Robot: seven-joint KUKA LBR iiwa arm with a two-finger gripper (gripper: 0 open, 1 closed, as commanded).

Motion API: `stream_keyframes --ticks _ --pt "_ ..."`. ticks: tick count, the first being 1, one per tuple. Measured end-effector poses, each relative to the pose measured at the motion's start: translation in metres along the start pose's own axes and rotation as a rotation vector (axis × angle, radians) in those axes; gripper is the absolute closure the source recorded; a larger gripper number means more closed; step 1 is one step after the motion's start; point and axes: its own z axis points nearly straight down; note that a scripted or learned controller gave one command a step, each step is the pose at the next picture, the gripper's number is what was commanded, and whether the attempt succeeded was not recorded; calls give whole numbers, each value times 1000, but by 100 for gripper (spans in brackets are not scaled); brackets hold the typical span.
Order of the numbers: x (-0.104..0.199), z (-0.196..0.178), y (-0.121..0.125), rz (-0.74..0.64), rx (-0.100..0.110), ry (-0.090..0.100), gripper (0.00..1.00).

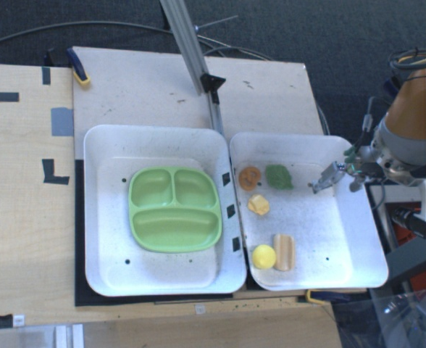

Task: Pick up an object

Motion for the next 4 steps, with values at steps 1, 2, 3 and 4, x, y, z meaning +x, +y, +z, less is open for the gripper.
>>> stream_keyframes --ticks 1,2,3,4 --pt "0 0 0 0 0 0 0" --pt "-6 56 -9 2 6 0 0" --pt "-6 120 -15 1 8 1 0" --pt "-6 124 -15 1 -1 -2 0"
